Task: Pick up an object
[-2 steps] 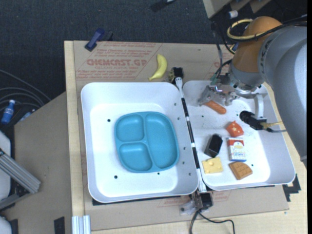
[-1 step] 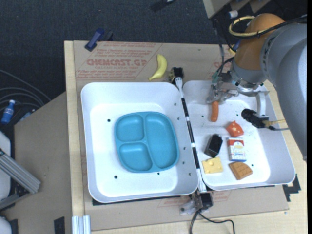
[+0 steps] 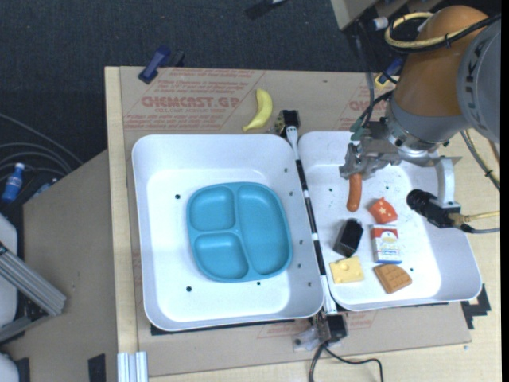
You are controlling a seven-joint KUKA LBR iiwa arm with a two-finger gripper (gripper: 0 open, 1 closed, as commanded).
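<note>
You had gripper [image 3: 359,168] in right bin [image 3: 457,281], fingers clamped on sausage [image 3: 354,192] top, near far edge.

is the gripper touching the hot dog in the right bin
Cannot tell. In the camera view the gripper sits right over the top end of the hot dog, hiding any contact or gap.

Dark blue-grey carpet [image 3: 95,22] spreads across the top and left; a pale wooden bench [image 3: 199,94] carries red printed lettering; black cables [image 3: 40,146] loop over the floor at left; light falls even and bright.
</note>
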